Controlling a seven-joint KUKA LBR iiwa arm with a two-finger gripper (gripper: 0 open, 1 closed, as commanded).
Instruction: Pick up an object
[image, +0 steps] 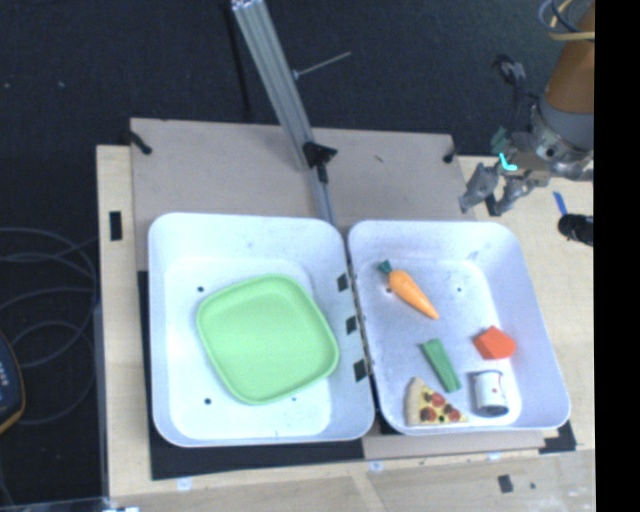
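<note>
End effector (488, 196) open, holding nothing, beyond right bin (520, 262), orange carrot (411, 290) inside

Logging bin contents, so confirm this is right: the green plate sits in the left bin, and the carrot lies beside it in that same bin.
Wrong on one count: the camera view shows the carrot in the right bin. The green plate does sit in the left bin.

Grey arm (560, 120), orange band (574, 75)

The pale wooden tabletop (115, 300) carries a flat brown board (220, 160). Two shallow white plastic bins, left (175, 245) and right (520, 270), sit side by side.
</note>
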